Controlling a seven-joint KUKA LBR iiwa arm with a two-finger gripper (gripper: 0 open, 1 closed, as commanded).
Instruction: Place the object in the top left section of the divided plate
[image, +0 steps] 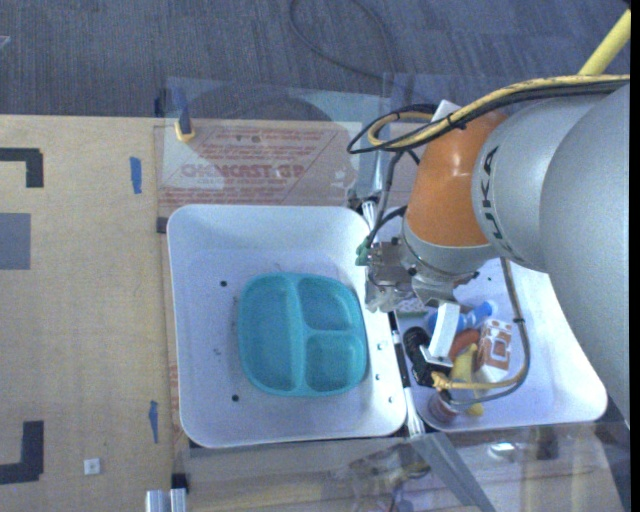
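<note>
Hovering beside the divided plate (302, 335): the arm (520, 180).
Gripper (385, 290) just right of plate; finger state cannot be told.

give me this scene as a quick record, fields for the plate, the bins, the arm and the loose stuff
plate: teal divided plate, three sections, nothing in any of them
plate location: in the left bin, roughly centred
right bin: right bin, holds a cluster of small objects, including blue, white, orange and yellow pieces
arm: arm reaches in from the right, wrist over the wall between the bins
tool: tool near the plate's upper right edge, finger state unclear
task status: not yet done
</note>
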